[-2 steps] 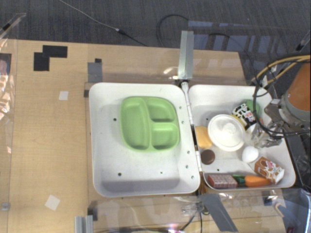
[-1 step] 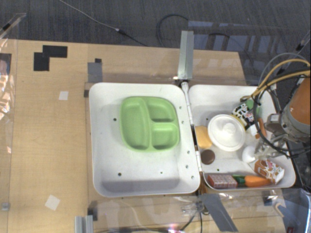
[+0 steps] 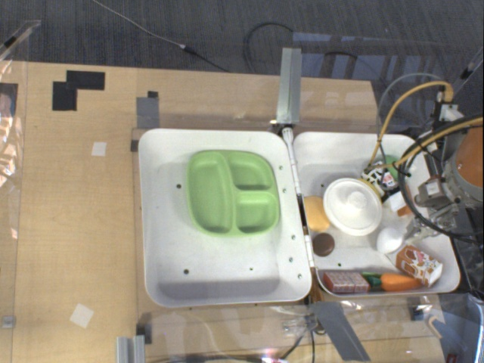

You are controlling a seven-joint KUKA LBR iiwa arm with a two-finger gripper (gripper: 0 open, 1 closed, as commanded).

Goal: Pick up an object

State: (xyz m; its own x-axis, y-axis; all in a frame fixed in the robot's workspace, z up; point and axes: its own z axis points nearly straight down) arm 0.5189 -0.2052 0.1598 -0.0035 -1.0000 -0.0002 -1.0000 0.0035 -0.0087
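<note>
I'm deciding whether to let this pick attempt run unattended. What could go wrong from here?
1. The right bin is crowded: the white bowl, brown disc, carton and carrot lie close, so a grasp may nudge neighbours or miss.
2. Yellow hoses loop over that bin and might snag.
3. The green tray looks too wide to grip.
</note>
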